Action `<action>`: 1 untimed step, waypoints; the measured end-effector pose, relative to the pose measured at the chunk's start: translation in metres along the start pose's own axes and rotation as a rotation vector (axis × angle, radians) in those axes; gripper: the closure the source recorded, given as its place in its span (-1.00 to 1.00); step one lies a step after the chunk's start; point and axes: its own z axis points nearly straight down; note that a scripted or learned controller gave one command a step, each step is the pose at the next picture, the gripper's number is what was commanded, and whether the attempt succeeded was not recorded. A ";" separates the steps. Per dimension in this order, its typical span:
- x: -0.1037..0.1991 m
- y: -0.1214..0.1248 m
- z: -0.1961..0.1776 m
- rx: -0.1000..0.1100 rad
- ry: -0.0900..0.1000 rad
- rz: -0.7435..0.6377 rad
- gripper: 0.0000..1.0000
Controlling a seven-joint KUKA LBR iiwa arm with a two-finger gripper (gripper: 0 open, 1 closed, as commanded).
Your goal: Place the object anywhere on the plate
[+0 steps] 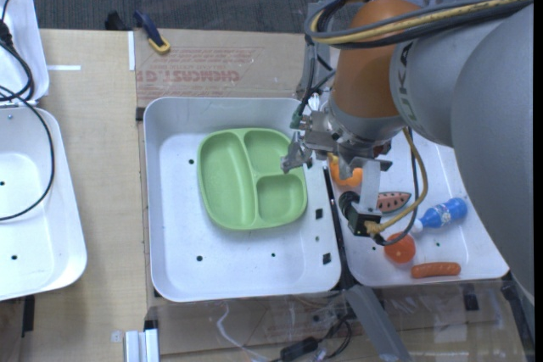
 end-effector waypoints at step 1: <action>0.017 -0.033 -0.011 -0.004 0.004 0.249 -1.00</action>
